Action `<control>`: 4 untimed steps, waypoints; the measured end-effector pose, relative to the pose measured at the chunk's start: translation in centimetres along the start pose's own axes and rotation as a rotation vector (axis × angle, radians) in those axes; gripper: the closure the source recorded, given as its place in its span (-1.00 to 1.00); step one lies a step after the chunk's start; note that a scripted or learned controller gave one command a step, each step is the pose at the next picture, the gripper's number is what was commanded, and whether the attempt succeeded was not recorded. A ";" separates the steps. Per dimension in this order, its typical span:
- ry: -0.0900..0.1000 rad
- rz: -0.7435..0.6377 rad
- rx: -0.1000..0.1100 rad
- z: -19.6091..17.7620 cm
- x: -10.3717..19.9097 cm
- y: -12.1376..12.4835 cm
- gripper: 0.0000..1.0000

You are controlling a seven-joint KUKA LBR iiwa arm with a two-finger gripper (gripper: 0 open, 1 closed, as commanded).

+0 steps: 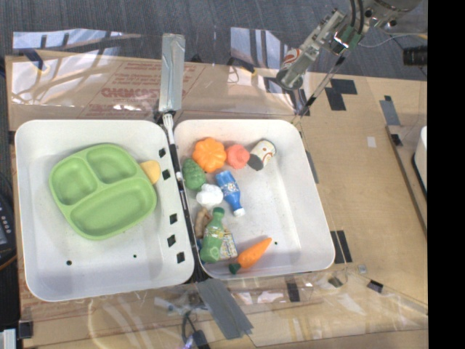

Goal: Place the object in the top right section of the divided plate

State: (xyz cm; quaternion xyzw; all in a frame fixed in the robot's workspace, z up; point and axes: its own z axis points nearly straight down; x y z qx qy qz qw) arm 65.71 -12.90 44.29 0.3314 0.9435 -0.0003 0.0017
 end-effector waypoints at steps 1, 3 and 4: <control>-0.004 -0.006 -0.001 -1.1 0.0 0.2 1.00; 0.002 -0.452 0.001 0.0 -3.2 -8.0 1.00; -0.004 -0.821 0.000 -0.1 -4.4 -6.6 1.00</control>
